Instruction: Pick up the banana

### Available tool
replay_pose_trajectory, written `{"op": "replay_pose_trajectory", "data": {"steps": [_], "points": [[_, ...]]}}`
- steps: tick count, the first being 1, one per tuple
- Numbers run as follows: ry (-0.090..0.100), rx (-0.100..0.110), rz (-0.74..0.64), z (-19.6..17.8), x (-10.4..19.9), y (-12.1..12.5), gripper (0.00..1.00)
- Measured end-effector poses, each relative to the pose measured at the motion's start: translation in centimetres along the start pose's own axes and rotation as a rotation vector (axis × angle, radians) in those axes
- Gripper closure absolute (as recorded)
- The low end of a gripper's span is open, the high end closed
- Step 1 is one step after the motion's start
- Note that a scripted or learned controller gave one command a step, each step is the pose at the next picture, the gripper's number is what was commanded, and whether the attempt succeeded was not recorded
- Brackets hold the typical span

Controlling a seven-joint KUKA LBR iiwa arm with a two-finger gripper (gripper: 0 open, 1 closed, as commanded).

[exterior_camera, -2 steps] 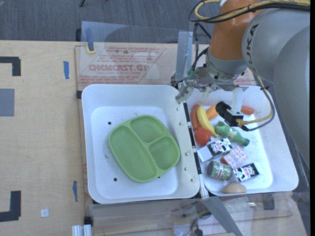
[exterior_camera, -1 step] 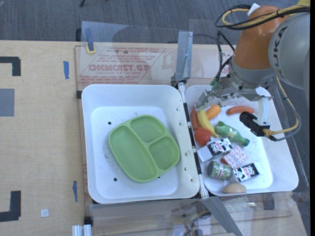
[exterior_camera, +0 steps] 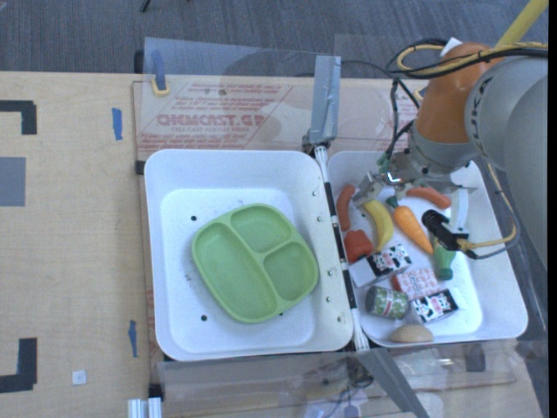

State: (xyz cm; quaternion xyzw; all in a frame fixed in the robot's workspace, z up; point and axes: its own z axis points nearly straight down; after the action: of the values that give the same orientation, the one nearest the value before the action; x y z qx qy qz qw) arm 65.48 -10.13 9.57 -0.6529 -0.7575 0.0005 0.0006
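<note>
The yellow banana [exterior_camera: 380,223] lies curved in the upper left part of the right bin [exterior_camera: 500,320], between a red sausage [exterior_camera: 345,205] and an orange carrot [exterior_camera: 412,227]. My gripper [exterior_camera: 389,182] hangs just above the banana's upper end, at the end of the grey arm with the orange band [exterior_camera: 448,103]. The wrist and cables hide its tips. Nothing is visibly held.
The right bin also holds a red pepper [exterior_camera: 357,245], two black-and-white cartons [exterior_camera: 392,259], a pink box [exterior_camera: 416,280], a green can [exterior_camera: 386,302], a tan bread roll [exterior_camera: 410,333] and a second orange piece [exterior_camera: 428,197]. A green divided plate [exterior_camera: 255,262] sits in the left bin [exterior_camera: 165,233].
</note>
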Motion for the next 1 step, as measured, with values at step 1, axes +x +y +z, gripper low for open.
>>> {"op": "replay_pose_trajectory", "data": {"steps": [1], "points": [[0.002,-0.001,-0.150,0.69,-1.45,1.22,0.00]]}}
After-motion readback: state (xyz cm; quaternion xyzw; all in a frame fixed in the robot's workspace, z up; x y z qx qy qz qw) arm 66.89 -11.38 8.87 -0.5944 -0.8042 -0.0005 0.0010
